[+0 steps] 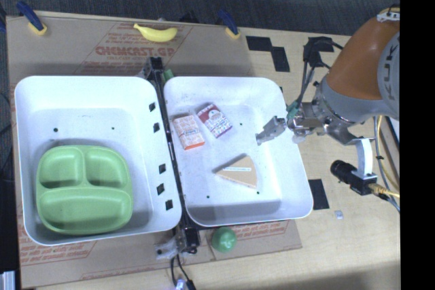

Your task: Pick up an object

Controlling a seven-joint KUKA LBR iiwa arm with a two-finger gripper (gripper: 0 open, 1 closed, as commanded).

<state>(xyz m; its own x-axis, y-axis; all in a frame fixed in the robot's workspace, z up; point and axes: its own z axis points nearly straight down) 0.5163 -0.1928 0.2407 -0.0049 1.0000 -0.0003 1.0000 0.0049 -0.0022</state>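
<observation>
- Left white plastic bin [27,119]: the green sectioned plastic tray [84,188] looks light and stiff, but too broad for me to span.
- Right white bin [292,193]: the small orange-and-white carton [188,131] and the red-and-white carton [214,120] look light and crushable; I'd pinch one across its narrow sides.
- The tan wedge-shaped block [239,172] tapers and could slip.
- My gripper [270,129] hangs over the right bin's right side, carrying nothing; how wide it stands I cannot tell.

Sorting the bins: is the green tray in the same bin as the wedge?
No, the green tray lies in the left bin, the wedge in the right bin.
</observation>
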